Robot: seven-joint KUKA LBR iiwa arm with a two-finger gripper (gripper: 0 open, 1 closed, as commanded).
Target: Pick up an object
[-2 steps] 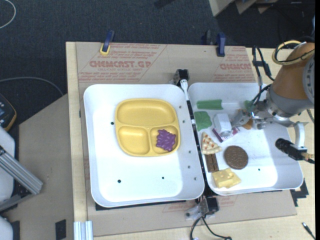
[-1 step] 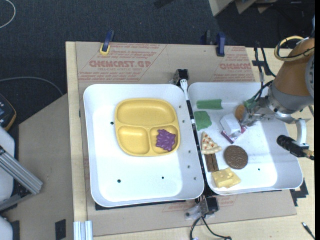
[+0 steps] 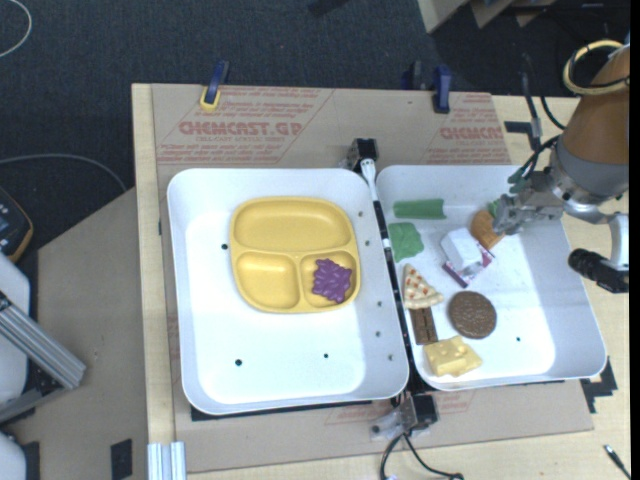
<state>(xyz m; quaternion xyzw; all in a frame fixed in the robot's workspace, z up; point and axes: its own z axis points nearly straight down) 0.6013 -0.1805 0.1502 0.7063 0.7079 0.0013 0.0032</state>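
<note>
In the left bin (image 3: 200, 298) on the surface, a yellow divided tray (image 3: 290, 230) carries a purple grape cluster (image 3: 332, 280) in its lower right compartment. The right bin (image 3: 560, 348) is crowded: a green strip (image 3: 418, 209) and a green block (image 3: 405, 239) toward its far left corner, a pizza slice (image 3: 419, 288), a brown bar (image 3: 425, 324) and a yellow cheese piece (image 3: 450, 356) down its left edge, and a round brown cookie (image 3: 472, 314) near the middle. My gripper (image 3: 503, 218) hangs by the bin's far edge, just beside an orange-brown piece (image 3: 485, 229) and a white packet (image 3: 464, 251). Whether my jaws are apart or together I cannot tell from this angle. My arm reaches in from the right edge, wrist dipped toward the bin. The risk as I judge it: those two items lie so close that a closing grasp may nudge one aside, or catch both and drop them on the lift.
</note>
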